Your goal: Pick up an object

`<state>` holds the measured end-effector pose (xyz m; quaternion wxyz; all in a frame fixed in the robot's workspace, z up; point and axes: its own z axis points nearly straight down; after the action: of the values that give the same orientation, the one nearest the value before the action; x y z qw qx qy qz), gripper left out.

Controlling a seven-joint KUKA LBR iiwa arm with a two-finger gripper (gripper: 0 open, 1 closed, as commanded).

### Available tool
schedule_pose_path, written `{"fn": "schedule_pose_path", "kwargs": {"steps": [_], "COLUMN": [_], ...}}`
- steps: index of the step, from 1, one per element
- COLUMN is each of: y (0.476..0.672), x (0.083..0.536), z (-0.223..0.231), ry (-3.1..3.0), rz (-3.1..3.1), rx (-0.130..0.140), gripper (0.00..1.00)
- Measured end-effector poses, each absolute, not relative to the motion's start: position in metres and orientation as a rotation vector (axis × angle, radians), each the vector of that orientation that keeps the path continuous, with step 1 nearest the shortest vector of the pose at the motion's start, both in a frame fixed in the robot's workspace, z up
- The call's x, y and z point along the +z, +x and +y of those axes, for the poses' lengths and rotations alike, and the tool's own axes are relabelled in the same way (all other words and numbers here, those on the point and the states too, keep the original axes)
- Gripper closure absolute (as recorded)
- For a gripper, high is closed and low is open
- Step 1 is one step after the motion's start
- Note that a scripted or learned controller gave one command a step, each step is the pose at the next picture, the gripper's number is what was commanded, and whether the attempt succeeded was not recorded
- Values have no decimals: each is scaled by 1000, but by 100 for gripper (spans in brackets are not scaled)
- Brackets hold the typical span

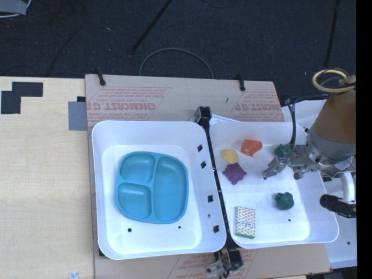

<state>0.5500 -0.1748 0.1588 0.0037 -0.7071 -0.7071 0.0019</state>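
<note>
There are two white bins on the bench. The left bin carries one blue plate with three compartments; it lies in the middle of that bin, a little toward the left wall.

The right bin carries five small objects. One orange block is near the far edge. One yellow piece lies just beside it, nearer to the left wall. One purple piece is just in front of the yellow one, touching or almost touching it. One dark green lump lies toward the right side, well apart from those three. One small box with a coloured pattern lies near the front left corner; its print is too small to read.

The gripper is over the right bin, between the orange block and the green lump, near the right wall. Its metal fingers are spread apart and nothing is between them. A dark green part sits on the wrist just above the fingers; I cannot tell if it is an object.

Under the bins lies one cardboard sheet. Two red prints on its far edge are upside down, and I cannot read them surely.
</note>
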Motion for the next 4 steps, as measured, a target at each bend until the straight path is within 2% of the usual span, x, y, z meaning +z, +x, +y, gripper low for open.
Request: {"fn": "schedule_pose_path", "kwargs": {"steps": [1, 2, 4], "y": [548, 548, 552], "x": [95, 109, 199], "z": [-169, -171, -165], "ry": [-2216, -2223, -2222], "rz": [-2216, -2213, -2223], "rx": [6, 4, -2], "gripper": [0, 100, 100]}}
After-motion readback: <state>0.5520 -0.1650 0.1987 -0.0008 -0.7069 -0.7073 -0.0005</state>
